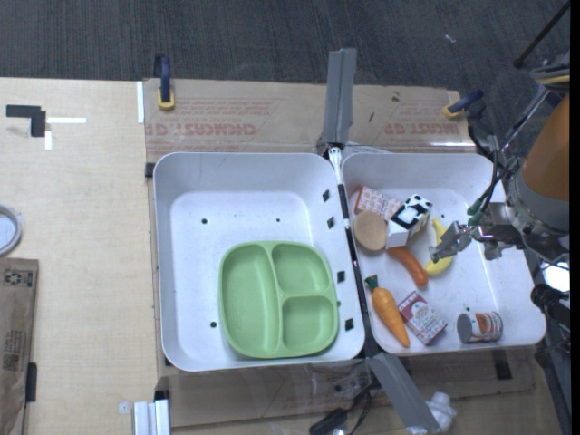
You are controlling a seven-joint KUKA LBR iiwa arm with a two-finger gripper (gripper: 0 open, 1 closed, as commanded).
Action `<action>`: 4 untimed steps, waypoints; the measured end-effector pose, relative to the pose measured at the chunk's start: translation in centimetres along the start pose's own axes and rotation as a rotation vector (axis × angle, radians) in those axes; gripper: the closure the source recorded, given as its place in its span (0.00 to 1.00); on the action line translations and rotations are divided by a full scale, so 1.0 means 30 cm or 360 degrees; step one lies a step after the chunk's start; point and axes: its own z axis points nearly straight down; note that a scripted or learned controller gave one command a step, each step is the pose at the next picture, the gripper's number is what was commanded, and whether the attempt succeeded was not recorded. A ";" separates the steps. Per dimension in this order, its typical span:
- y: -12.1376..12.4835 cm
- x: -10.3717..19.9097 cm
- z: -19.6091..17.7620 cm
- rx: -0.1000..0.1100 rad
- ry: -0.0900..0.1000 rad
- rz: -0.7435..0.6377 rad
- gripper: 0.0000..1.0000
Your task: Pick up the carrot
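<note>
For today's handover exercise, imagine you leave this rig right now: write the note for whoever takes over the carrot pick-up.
Gripper: over the right white bin, above the yellow banana, nothing visibly between its fingers; whether they are open or shut is unclear.
Orange carrot with green top: lying in the right bin near its left wall, beside the small red-and-white carton, apart from the gripper.
Green divided plate: in the left white bin.
Done: carrot not yet picked up.
Left: move to the carrot, grasp, lift.

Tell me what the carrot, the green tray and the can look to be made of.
Carrot: likely molded plastic toy, uniform orange, smooth.
Green tray: likely plastic, matte, one even pale green with rounded molded compartments.
Can: possibly metal or toy plastic, with a printed label; too small to tell.
</note>
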 end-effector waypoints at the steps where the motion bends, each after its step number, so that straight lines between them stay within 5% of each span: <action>1: -0.028 0.038 0.444 -0.0006 -0.0001 -0.0409 0.00; 2: 0.054 0.047 0.472 -0.0013 -0.0008 -0.0689 0.00; 3: 0.052 0.047 0.445 -0.0010 -0.0006 -0.0683 1.00; 4: 0.014 0.297 0.146 -0.0005 -0.0003 -0.0827 1.00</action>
